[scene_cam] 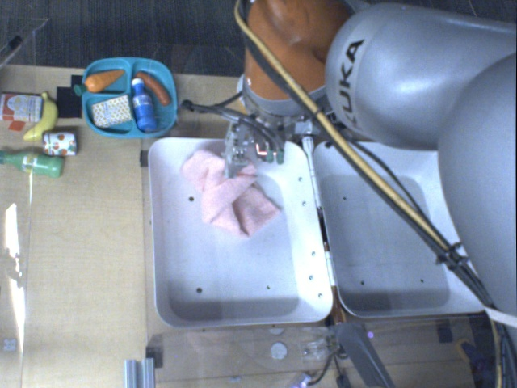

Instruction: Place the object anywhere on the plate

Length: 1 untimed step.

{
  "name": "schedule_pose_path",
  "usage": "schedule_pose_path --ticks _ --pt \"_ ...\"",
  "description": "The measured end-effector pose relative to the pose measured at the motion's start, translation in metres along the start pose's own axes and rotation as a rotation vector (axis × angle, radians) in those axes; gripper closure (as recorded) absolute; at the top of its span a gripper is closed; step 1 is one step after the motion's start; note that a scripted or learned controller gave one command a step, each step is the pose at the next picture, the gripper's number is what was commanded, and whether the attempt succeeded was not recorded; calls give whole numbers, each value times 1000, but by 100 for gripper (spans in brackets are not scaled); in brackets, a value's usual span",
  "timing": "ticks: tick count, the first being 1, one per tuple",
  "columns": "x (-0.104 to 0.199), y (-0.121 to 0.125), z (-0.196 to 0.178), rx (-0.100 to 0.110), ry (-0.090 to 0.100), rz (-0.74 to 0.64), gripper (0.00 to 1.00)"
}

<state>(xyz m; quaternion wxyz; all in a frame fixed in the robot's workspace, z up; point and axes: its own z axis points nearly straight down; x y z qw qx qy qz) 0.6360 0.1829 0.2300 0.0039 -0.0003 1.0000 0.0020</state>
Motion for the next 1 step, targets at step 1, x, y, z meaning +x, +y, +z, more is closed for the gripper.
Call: schedule_pose_path --ticks 1 --pt "0 0 0 0 -1 0 0"
